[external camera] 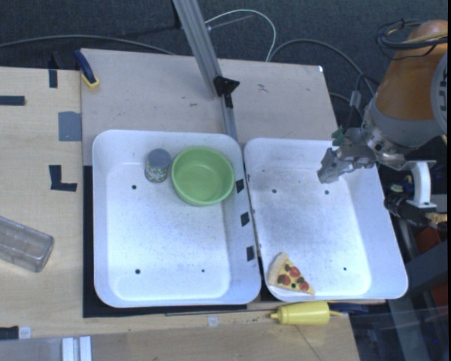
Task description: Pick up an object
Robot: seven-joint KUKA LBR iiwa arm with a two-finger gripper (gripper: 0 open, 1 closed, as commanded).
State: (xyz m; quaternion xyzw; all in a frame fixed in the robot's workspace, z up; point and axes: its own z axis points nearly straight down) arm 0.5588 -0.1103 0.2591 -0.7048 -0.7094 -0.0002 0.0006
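A green bowl [203,175] sits at the back of the left bin [113,277], with a small grey-lidded can [158,165] touching its left side. A pizza-slice toy [289,274] lies at the front left corner of the right bin [376,269]. My gripper [329,171] hangs over the right bin's back right part, far from the pizza slice, with nothing seen between its fingers.
A yellow mustard bottle [304,313] lies on the bench just in front of the right bin. A clear plastic container [15,241] rests at the far left. A grey metal pole [199,36] slants down to the bins' back edge. Cables run behind.
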